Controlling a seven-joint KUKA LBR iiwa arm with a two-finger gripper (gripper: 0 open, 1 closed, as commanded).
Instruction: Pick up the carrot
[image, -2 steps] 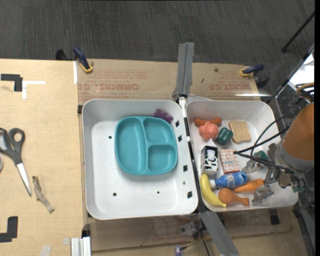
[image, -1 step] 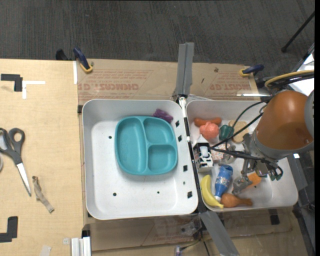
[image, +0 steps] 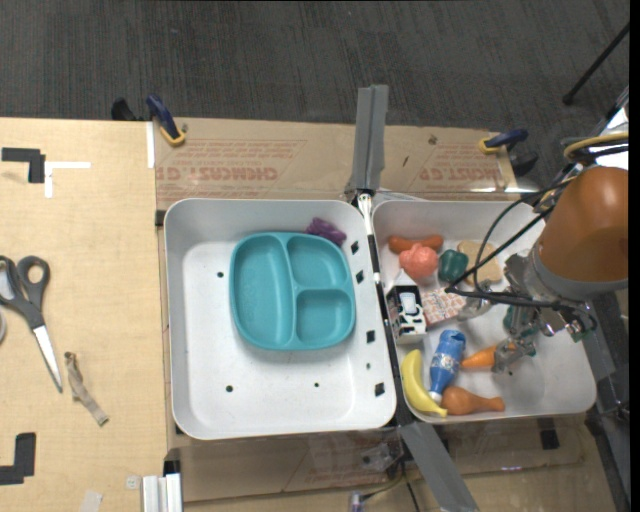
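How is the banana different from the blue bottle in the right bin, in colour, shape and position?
The banana is yellow; the blue bottle is blue with a white part. The banana is curved, the bottle straight and thicker. The banana lies along the right bin's left wall, the bottle just beside it, nearer the carrot. Both lie flat in the same bin, close together.

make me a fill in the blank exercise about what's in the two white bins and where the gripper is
1. The teal plastic divided plate lies in the ____ bin of the camera view.
2. The yellow curved banana lies along the right bin's ____ wall.
3. The two-finger gripper hangs over the ____ bin, beside the small orange carrot.
4. The small purple item sits against the left bin's ____ wall.

Missing words: left; left; right; far
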